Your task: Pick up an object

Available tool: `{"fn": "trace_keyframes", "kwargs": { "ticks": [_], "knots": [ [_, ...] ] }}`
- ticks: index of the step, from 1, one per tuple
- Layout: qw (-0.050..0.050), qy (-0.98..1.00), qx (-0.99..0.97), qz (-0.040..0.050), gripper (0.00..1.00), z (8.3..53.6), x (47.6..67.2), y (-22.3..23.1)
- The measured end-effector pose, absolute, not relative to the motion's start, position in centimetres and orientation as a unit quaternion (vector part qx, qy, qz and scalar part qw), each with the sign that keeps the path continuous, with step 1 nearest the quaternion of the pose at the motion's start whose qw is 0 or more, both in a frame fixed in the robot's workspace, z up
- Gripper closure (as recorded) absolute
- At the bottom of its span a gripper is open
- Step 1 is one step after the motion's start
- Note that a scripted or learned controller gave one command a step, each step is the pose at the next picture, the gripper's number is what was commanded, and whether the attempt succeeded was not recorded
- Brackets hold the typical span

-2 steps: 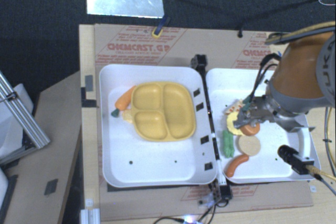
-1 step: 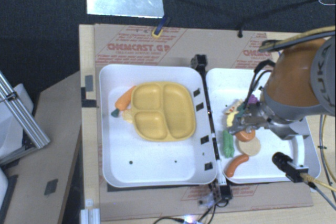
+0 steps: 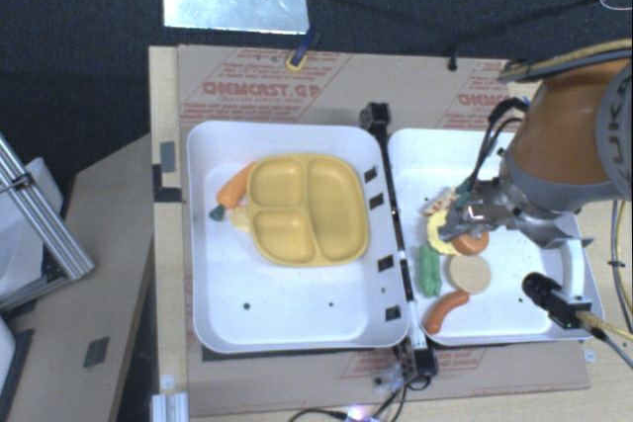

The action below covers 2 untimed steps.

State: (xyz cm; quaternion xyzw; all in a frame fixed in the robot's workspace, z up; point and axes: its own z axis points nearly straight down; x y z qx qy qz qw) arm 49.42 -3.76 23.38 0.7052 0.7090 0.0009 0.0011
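The gripper (image 3: 465, 222) hangs low over a small heap of toy food (image 3: 450, 224) in the right bin (image 3: 514, 306); I can't tell its finger state. Nearby lie a green pod (image 3: 429, 269), tan disc (image 3: 469, 273) and sausage (image 3: 444, 310). The left bin (image 3: 213, 301) holds a yellow divided plate (image 3: 302, 210) with a carrot (image 3: 233, 187) touching it.

arm body (image 3: 593, 138): bulky rounded shell, orange-brown over the broad upper band, grey below it
wrist section (image 3: 539, 198): grey, smooth, tapering toward the tool end
cables (image 3: 492, 138): thin black leads looping from the orange band to the tool
gripper (image 3: 465, 222): small metallic grey assembly with dark parts, a reddish glint on it
side link (image 3: 572, 267): pale grey curved piece below the wrist
black fitting (image 3: 554, 299): dark cylindrical part at the lower end, with a thin yellowish lead trailing off
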Motion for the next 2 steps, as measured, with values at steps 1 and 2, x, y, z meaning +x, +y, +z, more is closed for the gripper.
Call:
{"fn": "trace_keyframes", "kwargs": {
  "ticks": [1, 2],
  "knots": [
    [0.000, 0.708, 0.707, 0.0000, 1.00, 21.56, 48.32, -3.69],
    [0.000, 0.708, 0.706, 0.0005, 1.00, 21.49, 48.67, -3.46]
  ]
}}
